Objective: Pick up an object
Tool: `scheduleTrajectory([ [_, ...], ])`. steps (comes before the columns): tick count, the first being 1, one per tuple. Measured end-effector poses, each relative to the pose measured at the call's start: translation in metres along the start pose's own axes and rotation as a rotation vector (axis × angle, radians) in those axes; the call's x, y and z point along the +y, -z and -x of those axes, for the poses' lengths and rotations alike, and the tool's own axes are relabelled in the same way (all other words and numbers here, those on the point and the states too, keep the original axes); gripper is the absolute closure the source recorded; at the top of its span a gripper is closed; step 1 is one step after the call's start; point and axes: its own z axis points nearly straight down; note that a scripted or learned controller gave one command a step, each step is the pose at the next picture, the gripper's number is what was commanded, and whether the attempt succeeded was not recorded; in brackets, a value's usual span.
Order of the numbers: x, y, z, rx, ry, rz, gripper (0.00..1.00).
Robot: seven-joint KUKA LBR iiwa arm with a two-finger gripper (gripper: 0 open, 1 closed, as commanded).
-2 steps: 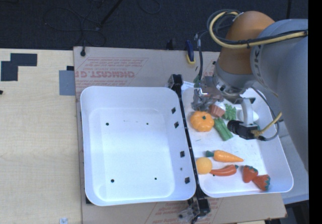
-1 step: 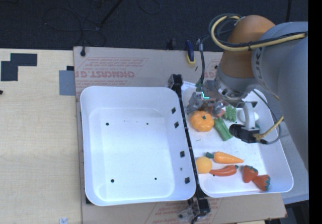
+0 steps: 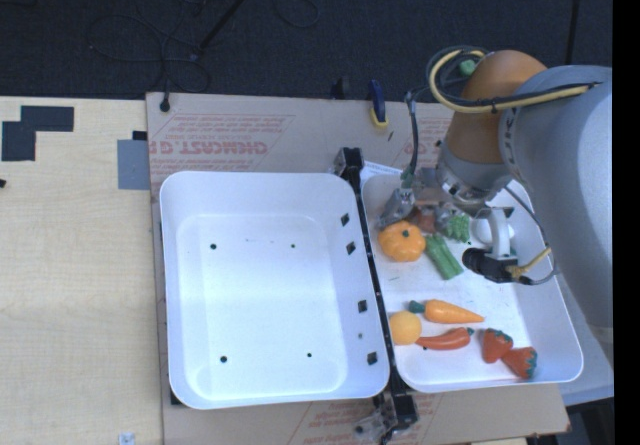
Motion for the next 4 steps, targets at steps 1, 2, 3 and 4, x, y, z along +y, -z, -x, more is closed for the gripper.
scheduleTrajectory([
  [1,-0.001,-0.035,0.030,0.002,0.000,-0.002,0.00],
  [2,0.000,-0.022,0.029,0.002,0.005,0.000,1.00],
  [3,0.000,-0.013,0.029,0.002,0.008,-0.002,1.00],
  [4,-0.086,-0.033,0.055,0.004,-0.001,-0.001,1.00],
])
